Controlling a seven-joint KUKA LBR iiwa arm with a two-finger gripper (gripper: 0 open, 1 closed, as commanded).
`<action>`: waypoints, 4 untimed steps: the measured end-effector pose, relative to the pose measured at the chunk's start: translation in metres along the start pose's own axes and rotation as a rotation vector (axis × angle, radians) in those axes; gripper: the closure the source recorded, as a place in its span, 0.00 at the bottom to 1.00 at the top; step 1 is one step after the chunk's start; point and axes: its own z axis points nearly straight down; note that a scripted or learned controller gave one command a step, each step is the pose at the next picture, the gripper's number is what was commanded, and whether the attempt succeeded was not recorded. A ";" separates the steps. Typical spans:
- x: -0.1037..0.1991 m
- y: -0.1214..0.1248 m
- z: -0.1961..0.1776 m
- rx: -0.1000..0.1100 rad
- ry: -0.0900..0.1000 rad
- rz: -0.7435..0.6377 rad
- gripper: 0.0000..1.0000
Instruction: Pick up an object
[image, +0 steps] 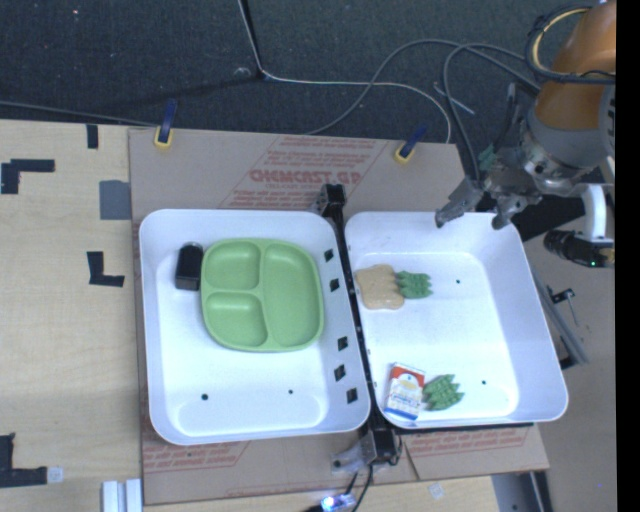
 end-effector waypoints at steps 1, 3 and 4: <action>0.001 0.002 -0.008 -0.013 -0.002 -0.003 0.00; -0.008 0.007 0.101 -0.008 -0.003 -0.003 0.00; 0.002 0.002 0.155 -0.008 -0.002 -0.004 0.00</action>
